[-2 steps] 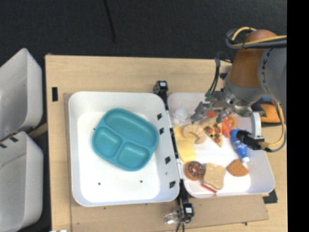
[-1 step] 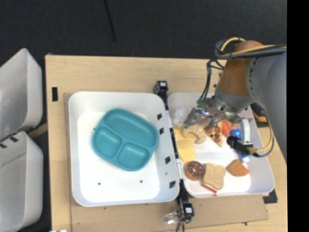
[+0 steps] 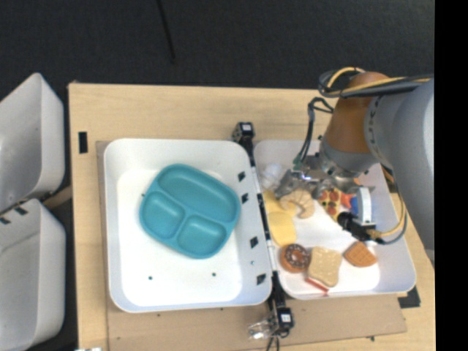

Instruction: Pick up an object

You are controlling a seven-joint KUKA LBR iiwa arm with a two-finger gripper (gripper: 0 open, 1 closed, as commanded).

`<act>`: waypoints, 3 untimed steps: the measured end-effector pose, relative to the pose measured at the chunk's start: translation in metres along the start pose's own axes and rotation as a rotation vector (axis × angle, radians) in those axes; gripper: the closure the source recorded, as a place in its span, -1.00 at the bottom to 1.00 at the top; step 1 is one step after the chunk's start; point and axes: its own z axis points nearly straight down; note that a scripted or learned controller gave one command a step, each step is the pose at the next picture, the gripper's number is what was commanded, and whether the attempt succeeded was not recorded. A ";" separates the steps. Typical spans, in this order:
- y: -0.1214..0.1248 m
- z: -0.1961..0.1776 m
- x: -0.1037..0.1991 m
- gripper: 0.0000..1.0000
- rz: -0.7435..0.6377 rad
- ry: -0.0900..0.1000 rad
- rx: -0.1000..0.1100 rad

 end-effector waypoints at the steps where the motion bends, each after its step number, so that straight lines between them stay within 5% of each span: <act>1: 0.001 -0.011 -0.001 1.00 0.005 0.001 -0.003; 3: 0.006 -0.118 0.000 1.00 -0.005 0.000 -0.007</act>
